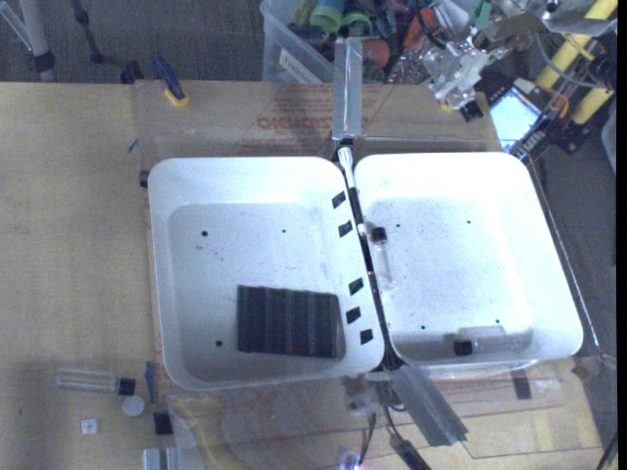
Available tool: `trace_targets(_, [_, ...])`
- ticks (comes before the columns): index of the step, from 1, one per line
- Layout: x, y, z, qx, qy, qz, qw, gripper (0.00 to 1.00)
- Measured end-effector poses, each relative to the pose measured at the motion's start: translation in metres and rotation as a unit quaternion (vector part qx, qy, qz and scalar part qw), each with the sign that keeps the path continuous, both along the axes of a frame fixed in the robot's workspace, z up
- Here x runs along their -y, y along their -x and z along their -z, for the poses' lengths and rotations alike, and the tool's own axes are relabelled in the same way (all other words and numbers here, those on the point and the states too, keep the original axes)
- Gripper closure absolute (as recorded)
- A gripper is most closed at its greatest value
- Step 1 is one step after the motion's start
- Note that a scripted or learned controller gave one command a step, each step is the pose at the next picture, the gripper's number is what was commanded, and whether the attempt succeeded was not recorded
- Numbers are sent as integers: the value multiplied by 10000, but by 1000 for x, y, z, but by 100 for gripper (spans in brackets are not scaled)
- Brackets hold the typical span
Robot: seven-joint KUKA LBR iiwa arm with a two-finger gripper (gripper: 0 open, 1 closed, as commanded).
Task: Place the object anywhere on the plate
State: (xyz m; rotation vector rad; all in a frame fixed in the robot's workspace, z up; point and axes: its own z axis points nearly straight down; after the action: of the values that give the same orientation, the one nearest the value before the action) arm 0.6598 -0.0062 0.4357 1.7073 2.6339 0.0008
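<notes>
A dark ribbed rectangular plate (287, 322) lies flat in the left bin (196, 199), near its front wall. A small dark object (462, 346) rests in the right bin (509, 223), against the front wall. A small pale and dark piece (376, 235) sits in the right bin, close to the divider. My gripper (455, 70) hangs beyond the back edge of the right bin, high over the bench, far from both the plate and the small object. It is too small and cluttered to read.
The divider (350, 253) between the bins carries several black tabs. A clear tub (372, 8) full of mixed items stands behind the bins. A blue clamp (173, 88) sits at the back left. Small loose parts (98, 385) lie on the bench at the front left.
</notes>
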Motion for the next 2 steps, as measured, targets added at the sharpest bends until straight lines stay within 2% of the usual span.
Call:
trace_targets(1, [20, -7, 19, -27, -1, 2046, 9788, 100])
trace_targets(2, [-38, -6, 156, -24, -6, 2417, 9703, 100])
